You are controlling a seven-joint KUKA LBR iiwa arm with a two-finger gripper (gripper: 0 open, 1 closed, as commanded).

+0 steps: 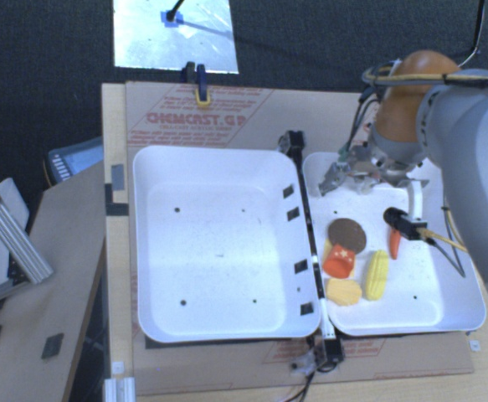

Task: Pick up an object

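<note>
My gripper (334, 178) hangs over the far left part of the right bin (457, 304), with no object seen in it. Just nearer than the gripper lies a brown disc (346, 234). Below the disc sit a red-orange piece (339, 261) and a pale yellow lump (344, 291), touching each other. A yellow corn cob (377, 275) lies to their right. A small orange carrot (394, 244) lies beside the corn's far end.
The left bin (218, 249) stands alongside, split from the right bin by a rim with black clips (302, 224). The big grey arm (470, 141) covers the right bin's far right side. A blue and yellow clamp (200, 82) sits behind the bins.
</note>
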